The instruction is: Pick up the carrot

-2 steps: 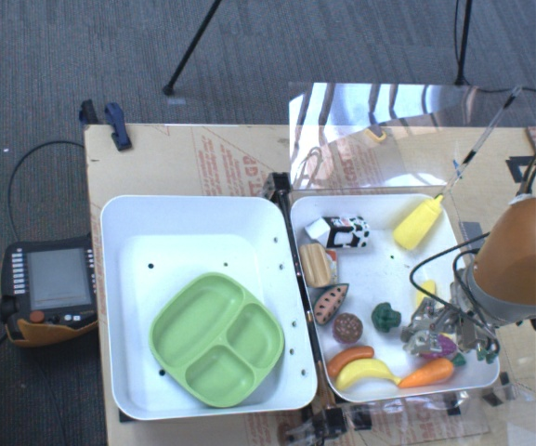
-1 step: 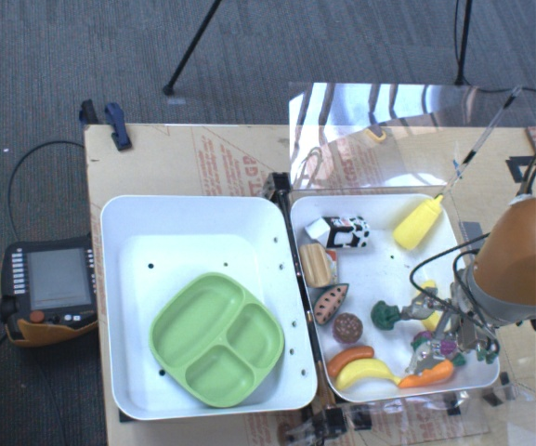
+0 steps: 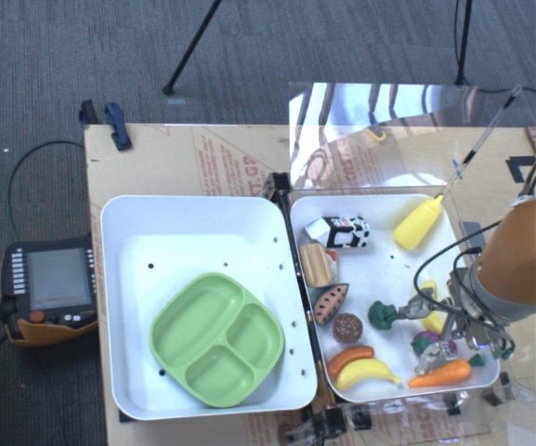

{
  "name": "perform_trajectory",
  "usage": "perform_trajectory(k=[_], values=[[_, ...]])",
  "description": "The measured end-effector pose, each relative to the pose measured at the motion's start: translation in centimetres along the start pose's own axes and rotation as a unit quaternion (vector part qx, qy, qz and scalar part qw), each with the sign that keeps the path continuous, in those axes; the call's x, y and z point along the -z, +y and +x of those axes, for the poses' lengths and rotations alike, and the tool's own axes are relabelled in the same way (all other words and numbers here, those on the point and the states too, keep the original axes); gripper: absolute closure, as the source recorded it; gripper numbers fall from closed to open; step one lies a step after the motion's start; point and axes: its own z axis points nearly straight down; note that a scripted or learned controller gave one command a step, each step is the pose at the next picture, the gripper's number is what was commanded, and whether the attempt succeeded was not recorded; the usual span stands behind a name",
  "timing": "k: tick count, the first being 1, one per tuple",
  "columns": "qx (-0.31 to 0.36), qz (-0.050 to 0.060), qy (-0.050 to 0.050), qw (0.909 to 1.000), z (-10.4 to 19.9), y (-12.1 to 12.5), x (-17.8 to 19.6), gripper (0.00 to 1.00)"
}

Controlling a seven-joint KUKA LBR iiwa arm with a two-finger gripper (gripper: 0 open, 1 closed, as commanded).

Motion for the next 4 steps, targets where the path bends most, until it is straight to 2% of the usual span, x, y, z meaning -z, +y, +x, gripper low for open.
perform_trajectory(k=[1, 2, 3, 4], values=[[0.226, -0.001, -0.003, 0.9740, -0.42, 0.42, 0.09, 0.00], [0.225, -0.001, -0.003, 0.9744, -0.42, 0.32, 0.12, 0.00], [0.190, 0.000, -0.001, 0.9818, -0.65, -0.36, 0.07, 0.00], [0.324, 0.001, 0.001, 0.9459, -0.79, -0.14, 0.00, 0.00]])
